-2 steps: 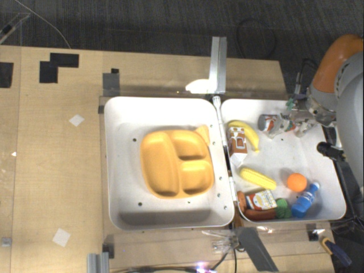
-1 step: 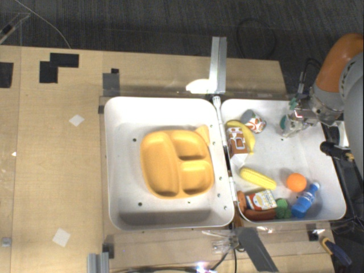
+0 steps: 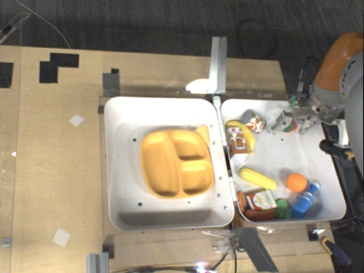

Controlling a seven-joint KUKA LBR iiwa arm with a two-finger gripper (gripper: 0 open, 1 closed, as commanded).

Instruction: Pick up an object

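Corn cob [image 3: 257,178] lies mid right bin [image 3: 330,158], apart from its neighbours; I judge it light, stiff, slightly slick, best pinched across its middle. Gripper [image 3: 290,123] hovers at the bin's far edge; its grip I cannot tell.

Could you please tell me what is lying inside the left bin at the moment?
Inside the left bin lies a yellow compartment tray, turned over or tilted, with a yellow edge poking out at its upper right. Anything beneath the tray is covered and cannot be seen.

Left bin [image 3: 119,152] holds a yellow divided tray [image 3: 176,162].
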